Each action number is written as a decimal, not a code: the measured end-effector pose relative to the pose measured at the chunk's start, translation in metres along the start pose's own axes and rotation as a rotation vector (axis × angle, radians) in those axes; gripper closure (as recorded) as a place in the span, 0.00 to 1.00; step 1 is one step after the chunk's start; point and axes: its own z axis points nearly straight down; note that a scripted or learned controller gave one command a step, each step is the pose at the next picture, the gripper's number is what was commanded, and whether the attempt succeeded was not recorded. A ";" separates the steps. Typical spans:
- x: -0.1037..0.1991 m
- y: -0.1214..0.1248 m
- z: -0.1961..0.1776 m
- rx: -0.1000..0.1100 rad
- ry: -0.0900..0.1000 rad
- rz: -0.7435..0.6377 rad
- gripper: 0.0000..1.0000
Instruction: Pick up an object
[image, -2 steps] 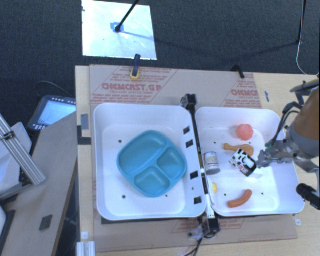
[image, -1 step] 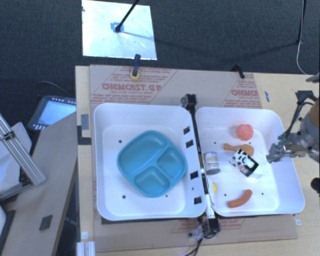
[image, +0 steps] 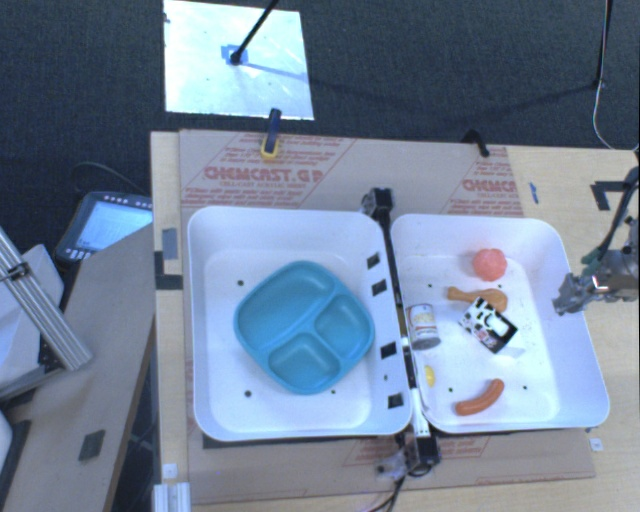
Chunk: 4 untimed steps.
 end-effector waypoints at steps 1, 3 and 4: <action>0.053 0.008 0.009 0.005 0.004 -0.005 1.00; 0.164 0.043 0.027 0.006 0.006 -0.007 1.00; 0.221 0.066 0.029 0.006 0.006 -0.006 1.00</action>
